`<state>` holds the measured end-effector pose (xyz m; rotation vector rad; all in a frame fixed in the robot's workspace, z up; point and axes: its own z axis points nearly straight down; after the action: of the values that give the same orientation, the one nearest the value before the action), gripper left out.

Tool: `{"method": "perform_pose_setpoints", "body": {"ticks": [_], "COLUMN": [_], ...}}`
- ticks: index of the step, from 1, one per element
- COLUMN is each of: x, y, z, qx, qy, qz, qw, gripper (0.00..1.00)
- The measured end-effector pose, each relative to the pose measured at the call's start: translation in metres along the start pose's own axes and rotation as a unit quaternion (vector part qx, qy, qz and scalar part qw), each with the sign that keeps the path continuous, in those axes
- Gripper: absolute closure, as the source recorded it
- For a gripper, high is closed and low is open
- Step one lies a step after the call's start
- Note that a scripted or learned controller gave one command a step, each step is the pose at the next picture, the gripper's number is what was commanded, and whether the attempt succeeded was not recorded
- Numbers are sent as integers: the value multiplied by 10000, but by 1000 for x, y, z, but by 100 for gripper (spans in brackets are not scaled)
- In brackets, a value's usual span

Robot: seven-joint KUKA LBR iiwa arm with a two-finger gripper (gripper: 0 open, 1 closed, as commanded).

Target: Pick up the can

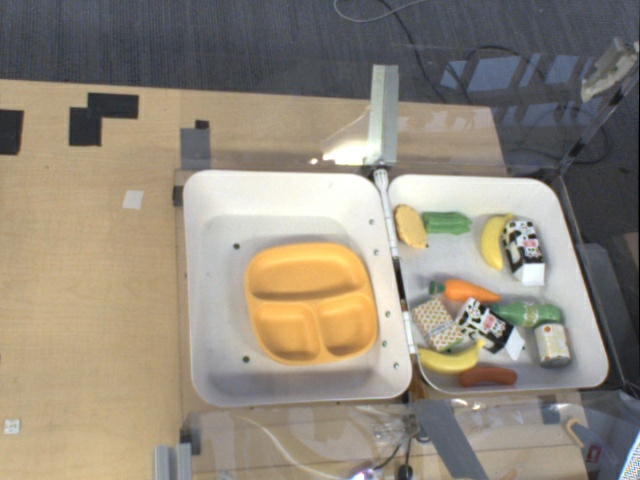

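The can (552, 345) is a small tin with a pale label and a silver top, standing upright near the front right corner of the right bin (590, 298). A green bottle (528, 315) lies just behind it, touching or nearly touching its top. To its left sit a black-and-white carton (484, 326) and a red sausage (487, 376).
The left bin (215, 268) holds an orange divided tray (310, 301). The right bin also holds two bananas (447, 359) (491, 241), a carrot (469, 291), a green cucumber (445, 222), a yellow pastry (411, 226), a checkered packet (433, 316) and a second black-and-white carton (522, 249).
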<state>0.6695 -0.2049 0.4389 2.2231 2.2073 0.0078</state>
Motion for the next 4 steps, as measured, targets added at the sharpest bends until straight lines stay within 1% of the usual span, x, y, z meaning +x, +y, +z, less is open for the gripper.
{"method": "perform_pose_setpoints", "body": {"ticks": [1, 2, 3, 4], "x": [4, -2, -2, -2], "y": [2, -92, -154, -181], "z": [-13, 0, 0, 1], "qx": [-33, 4, 5, 17], "qy": [-13, 0, 1, 1], "qz": [-57, -653, -1248, 1086], "qw": [10000, 9979, 9922, 9941], "gripper": [100, 100, 100, 100]}}
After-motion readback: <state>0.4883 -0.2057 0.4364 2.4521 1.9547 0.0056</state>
